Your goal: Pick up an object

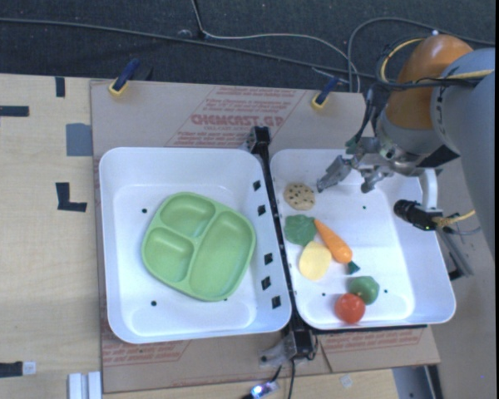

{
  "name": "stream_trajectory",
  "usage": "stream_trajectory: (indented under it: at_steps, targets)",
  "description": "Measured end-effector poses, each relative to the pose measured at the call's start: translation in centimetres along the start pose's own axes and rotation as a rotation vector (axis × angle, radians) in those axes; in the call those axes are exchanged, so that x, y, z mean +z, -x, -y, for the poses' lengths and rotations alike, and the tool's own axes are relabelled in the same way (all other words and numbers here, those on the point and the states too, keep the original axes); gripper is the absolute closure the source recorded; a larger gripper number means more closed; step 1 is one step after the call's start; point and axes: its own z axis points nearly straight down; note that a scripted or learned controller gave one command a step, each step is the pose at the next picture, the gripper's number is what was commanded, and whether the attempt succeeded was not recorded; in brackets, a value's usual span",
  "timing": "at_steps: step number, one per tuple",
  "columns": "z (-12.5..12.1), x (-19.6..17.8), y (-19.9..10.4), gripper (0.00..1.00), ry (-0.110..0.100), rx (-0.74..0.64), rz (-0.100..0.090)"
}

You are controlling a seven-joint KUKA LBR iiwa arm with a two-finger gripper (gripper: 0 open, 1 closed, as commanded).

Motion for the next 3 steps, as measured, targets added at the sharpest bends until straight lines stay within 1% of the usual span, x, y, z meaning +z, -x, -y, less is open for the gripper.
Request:
stream_trajectory:
  at_steps: [1,2,3]
  targets:
    - [0.0,5.2,0.9,0.0,0.001,0.001,0.001]
    - [-0.1,3.8,0.9,1.0,0.005,-0.001,0.001]
    - [0.1,-2.5,0.8,1.0,0.01,0.0,0.0]
